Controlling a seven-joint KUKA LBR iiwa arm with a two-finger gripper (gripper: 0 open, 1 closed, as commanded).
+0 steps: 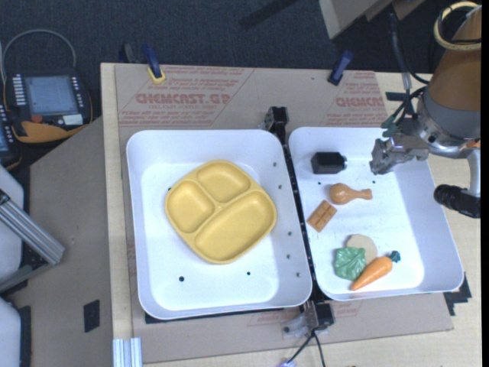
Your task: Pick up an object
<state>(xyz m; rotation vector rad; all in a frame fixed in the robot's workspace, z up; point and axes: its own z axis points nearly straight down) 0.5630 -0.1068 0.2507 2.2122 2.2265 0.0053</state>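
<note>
- The right bin (435,205) holds a few small things, any of which could be picked up.
- A black block (328,161) lies near the back of this bin, on its left side.
- A tan toy shaped like a drumstick (349,194) lies just in front of the black block.
- A small brown waffle piece (322,216) lies beside the drumstick, close to the bin's left wall.
- A green leafy toy (349,263) sits near the front, touching a pale round piece (361,244) behind it.
- An orange carrot (374,272) lies at a slant, touching the green toy.
- The pincer (384,157) hangs over the back of the right bin, to the right of the black block. Nothing sits between its fingers, but I cannot tell if it is spread or closed.
- The grey arm (457,90) comes in from the right.
- The left bin (153,205) holds a yellow plate (221,211) with three parts.
- Both bins rest on a brown counter (114,167).
</note>
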